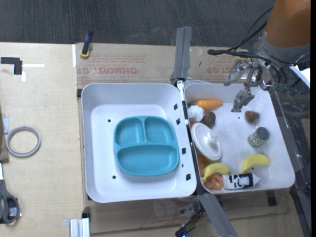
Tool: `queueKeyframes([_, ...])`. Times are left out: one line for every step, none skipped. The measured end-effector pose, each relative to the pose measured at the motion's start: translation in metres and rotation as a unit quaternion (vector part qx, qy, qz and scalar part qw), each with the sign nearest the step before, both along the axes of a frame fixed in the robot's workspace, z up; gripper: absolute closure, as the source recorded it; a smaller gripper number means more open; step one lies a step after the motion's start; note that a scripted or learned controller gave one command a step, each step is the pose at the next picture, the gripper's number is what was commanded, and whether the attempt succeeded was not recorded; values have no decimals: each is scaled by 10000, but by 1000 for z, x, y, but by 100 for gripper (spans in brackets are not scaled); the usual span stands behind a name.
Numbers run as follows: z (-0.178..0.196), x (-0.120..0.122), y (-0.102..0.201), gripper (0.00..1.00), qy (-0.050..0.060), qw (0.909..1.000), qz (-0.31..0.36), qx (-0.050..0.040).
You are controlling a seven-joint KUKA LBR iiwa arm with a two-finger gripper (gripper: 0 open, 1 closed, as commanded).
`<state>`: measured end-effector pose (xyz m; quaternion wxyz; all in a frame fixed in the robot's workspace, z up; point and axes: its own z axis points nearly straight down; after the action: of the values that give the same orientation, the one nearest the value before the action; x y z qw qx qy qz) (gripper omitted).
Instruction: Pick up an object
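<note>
The arm came in from the upper right, its orange band cut off by the top edge of the view, and the gripper [242,90] hung over the far part of the right bin [284,179]. Cables and metal parts crowded the wrist, and nothing could be seen pinched there; whether it was spread or pressed together could not be told.

Below it and slightly right lay a small brown object [252,116], too small to identify. An orange carrot [209,103] lay near the bin's far left corner, with a white garlic-like bulb [196,113] and a dark brown piece [210,118] just beside it. A white lid [206,141] leaned along the left wall, tilted. A small can [258,137] sat toward the right, its label unreadable. Two yellow bananas [255,161] lay near the front, one partly tucked under the lid, beside a pretzel-like ring [214,182] and a white-and-black item [239,180] that was hard to make out.

The left bin [94,147] held a blue divided plate [146,145]
</note>
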<state>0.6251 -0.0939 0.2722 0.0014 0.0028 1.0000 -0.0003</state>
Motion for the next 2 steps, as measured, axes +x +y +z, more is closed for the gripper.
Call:
queueKeyframes([-153,28,-23,0,-1,9820,-1890,2])
queueKeyframes([-180,-60,-73,0,7,9691,-2466,1])
